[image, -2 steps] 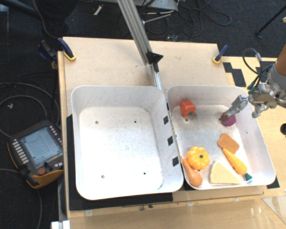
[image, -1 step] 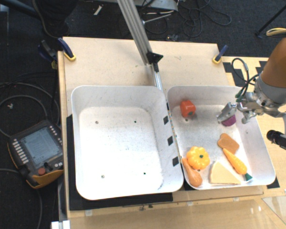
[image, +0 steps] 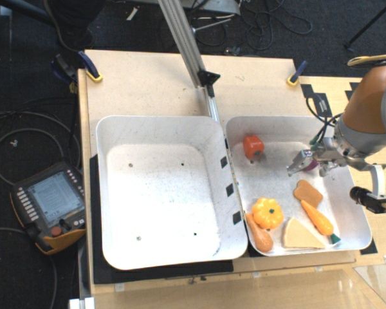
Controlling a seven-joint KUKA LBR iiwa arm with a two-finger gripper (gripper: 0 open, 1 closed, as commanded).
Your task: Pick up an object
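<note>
Jaws: you are looking at the gripper hanging low inside the right shallow white bin, its grey metal parts pointing toward the view's left; you cannot tell from here how far apart they are standing, and nothing is showing between them.
Arm: the grey arm with the orange band is reaching in from the view's right, crossing that bin's right rim.
Nearest object: the tan, bread-like flat piece is lying just below the gripper, apart from it.
Orange carrot: the long orange toy carrot with a green tip is lying at a slant, touching the tan piece's lower edge and running toward the bin's lower right corner.
Cheese wedge: the pale yellow wedge-shaped block is sitting at the bin's front wall, just beside the carrot.
Pumpkin: the yellow ribbed toy pumpkin with a green stem is sitting left of the wedge, well below the gripper.
Sausage-like piece: the long orange-brown rounded piece is lying along the bin's left wall, touching the pumpkin's lower side.
Red object: the small red-orange block is standing in the upper left part of the same bin, left of the gripper and apart from it.
Left bin: the left shallow white bin is sitting side by side with the right one, their rims meeting.
Worktop: the pale wooden worktop is carrying both bins, with a slanted aluminium rail rising over its far side.
</note>
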